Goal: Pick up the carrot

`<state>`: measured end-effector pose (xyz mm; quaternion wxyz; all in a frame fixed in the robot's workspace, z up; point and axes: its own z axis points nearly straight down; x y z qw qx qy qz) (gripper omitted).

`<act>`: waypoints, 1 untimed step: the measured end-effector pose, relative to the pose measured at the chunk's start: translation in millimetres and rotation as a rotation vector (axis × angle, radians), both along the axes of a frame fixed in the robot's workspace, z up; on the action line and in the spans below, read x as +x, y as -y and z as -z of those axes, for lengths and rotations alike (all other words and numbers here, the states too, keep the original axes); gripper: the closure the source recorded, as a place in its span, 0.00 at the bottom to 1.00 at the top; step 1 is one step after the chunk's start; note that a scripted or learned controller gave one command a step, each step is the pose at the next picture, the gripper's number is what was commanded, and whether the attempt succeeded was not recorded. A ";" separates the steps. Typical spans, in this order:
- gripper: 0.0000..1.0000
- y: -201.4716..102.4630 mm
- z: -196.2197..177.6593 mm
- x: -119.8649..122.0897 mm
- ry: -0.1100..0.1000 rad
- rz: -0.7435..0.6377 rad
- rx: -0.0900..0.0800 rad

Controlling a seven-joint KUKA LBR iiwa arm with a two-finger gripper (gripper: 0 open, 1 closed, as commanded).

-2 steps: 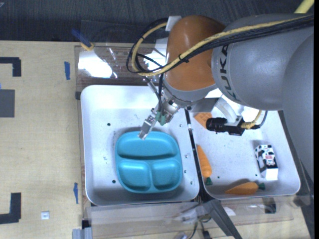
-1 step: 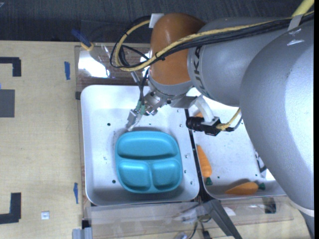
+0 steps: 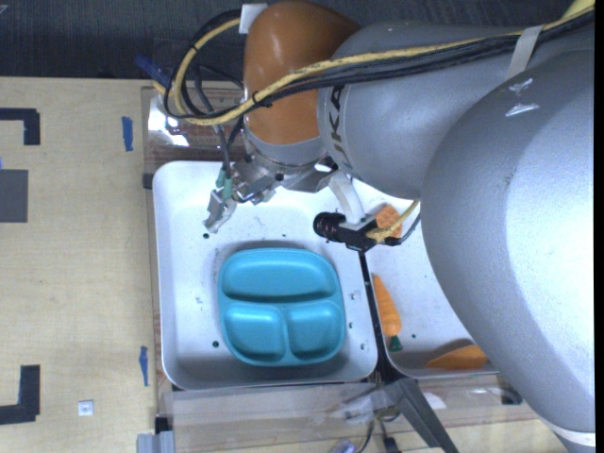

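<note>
Beside tray (image 3: 280,303): carrot (image 3: 386,309) (gripper (image 3: 219,209) apart)

The carrot (image 3: 386,307) is orange and tapered. It lies flat in the right bin (image 3: 429,295), just beside its left wall.

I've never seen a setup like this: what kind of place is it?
Probably a robotics lab test bench: a big grey arm reaches over white bins holding a blue divided tray and a carrot, on a plywood table marked with tape.
</note>
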<state>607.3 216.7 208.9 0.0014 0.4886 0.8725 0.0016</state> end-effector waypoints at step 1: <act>0.00 3.2 -36.5 -21.6 0.001 0.069 0.000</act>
